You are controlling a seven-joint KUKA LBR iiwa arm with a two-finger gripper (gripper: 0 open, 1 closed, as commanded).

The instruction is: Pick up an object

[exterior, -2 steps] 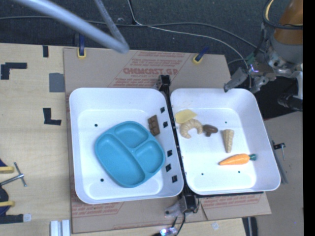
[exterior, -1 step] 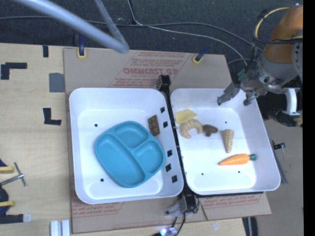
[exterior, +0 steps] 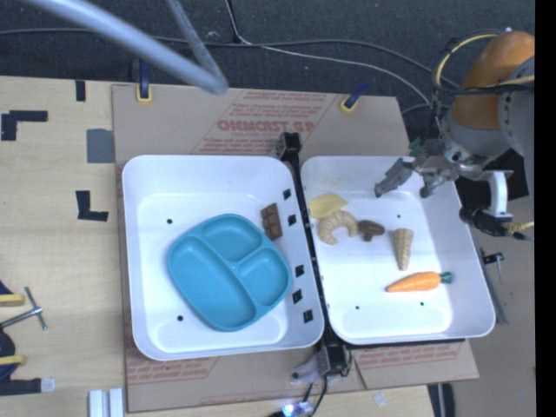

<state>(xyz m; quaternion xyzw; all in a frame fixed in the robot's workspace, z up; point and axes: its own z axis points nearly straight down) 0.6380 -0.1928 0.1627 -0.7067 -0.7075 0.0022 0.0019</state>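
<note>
**Nothing picked up yet**

While the gripper [exterior: 410, 177] hangs spread wide and empty at two o'clock over the right bin [exterior: 465, 315], the carrot [exterior: 414, 281], cone [exterior: 402, 248] and croissant [exterior: 336, 226] lie untouched; every step remains.

We see brown cardboard [exterior: 261, 120] beneath two white bins [exterior: 139, 233], clamps [exterior: 143, 89] at its far edge, cables [exterior: 304, 50] behind.
</note>
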